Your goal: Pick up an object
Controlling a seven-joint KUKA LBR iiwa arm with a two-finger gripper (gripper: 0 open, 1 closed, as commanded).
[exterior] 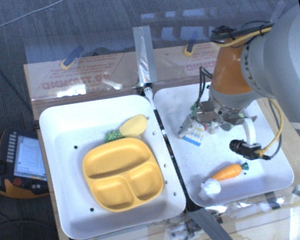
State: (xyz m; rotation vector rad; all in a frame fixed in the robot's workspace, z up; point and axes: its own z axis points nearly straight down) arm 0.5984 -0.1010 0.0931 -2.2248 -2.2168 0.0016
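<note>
1 gripper [198, 125] in right bin [275, 180], finger state can't tell, 1 carrot [227, 173], 1 yellow tray [124, 173] in left bin [65, 160]

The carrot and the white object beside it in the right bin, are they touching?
Touching. In the camera view the carrot lies with its pale end against the white object, near the front wall of the right bin; no gap shows between them.

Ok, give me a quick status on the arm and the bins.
Pincer low in right bin, at a small blue-white packet; grasp unclear. Toy carrot and white lump lie untouched. Yellow tray in left bin.
</note>
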